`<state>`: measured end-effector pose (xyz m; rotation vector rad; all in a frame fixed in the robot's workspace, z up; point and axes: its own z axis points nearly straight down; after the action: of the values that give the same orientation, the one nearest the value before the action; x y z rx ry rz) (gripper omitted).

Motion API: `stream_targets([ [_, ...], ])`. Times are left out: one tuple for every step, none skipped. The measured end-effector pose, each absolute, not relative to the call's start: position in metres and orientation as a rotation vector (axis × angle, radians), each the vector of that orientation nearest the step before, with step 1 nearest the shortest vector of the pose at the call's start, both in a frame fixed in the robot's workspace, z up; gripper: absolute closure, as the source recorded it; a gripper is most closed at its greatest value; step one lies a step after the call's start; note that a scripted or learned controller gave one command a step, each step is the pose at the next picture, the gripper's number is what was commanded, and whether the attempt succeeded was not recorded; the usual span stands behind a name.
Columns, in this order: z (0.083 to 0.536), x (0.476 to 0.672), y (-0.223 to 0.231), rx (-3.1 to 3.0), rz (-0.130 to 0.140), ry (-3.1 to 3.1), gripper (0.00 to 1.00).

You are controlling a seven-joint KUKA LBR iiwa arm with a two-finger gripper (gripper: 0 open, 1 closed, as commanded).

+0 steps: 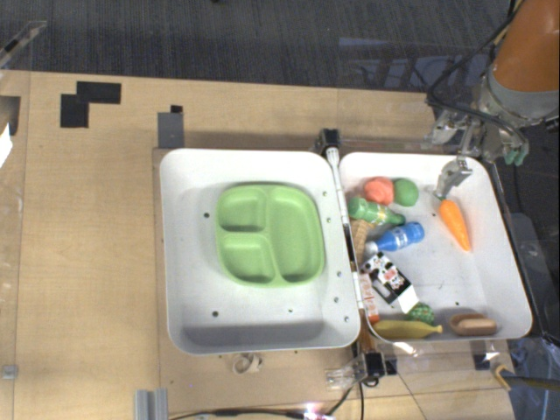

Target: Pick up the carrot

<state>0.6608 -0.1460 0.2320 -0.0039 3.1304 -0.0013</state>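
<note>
Item: small orange tapered plastic toy carrot [455,223], lying flat on the floor of the right-hand shallow white bin [514,261], far right part, thick end toward the far side, point toward the near right. Likely light, rigid and smooth, so apt to slip or roll; best taken across the thick upper half, fingers either side of its long axis. Free on all sides. Directly beyond its thick end: the grey two-finger gripper [452,178], low over the bin, just beside the carrot; whether its fingers are apart or together cannot be told. Left of the carrot, apart from it: blue plastic bottle [402,236], green ball [405,191], pinkish-red round toy [379,189]. Near wall: brown sausage-like piece [473,325], yellow banana [405,329]. Left bin: green sectioned tray [268,234].
</note>
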Motion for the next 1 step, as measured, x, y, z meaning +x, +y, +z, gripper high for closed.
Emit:
stream_targets([
  [0.1107,0.6571,-0.1993,-0.104,0.002,3.140,0.00],
])
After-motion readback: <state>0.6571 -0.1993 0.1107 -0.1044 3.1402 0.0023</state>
